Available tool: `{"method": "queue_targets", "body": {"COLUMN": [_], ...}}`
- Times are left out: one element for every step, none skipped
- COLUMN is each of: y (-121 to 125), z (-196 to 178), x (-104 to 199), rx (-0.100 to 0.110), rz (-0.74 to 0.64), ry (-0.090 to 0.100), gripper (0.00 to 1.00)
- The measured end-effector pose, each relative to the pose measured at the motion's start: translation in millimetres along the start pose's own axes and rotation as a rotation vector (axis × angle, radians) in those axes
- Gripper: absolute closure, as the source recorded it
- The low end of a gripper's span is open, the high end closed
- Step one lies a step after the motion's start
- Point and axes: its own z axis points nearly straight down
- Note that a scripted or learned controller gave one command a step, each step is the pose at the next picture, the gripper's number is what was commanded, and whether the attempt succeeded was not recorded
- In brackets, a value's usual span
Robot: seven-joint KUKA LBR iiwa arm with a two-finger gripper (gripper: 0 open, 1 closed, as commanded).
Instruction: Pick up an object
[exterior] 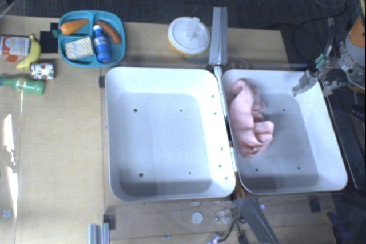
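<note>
From above, two white bins sit side by side on the bench. The left bin (pixel 163 131) lies bare-floored, with small dark dots on its bottom. The right bin (pixel 297 174) holds a pink cloth (pixel 249 118), bunched and folded. The cloth lies in the left half of that bin, close to the wall it shares with the left bin. Its long axis runs from the far end toward the near end of the bin, leaning a little to the right as it comes nearer. The far end is narrower and rounded; the near end is wider, with thick folds turned toward the right.

The arm (pixel 354 48) comes in at the right edge, with its orange band showing at the frame's border. The gripper (pixel 311 80) hangs over the far right corner of the right bin, well apart from the cloth. It has nothing in it; how far it stands open I cannot tell, since it is small and partly blurred.

Behind the bins, a white lidded cup (pixel 189 36) stands near the metal post between them. To the far left a blue tray (pixel 117 37) carries toy food, with a banana (pixel 30 53), a small can (pixel 42 71) and a green bottle (pixel 23 84) just beside it on the wood.
</note>
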Motion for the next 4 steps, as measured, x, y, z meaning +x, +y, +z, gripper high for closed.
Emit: {"method": "queue_targets", "body": {"y": [0, 61, 11, 61], "z": [0, 132, 139, 139], "x": [0, 5, 30, 72], "rx": [0.000, -0.001, -0.006, 0.003], "rz": [0.000, 0.196, 0.002, -0.286], "ry": [0.000, -0.001, -0.001, -0.005], "gripper": [0.00, 0.00, 0.00, 0.00]}}
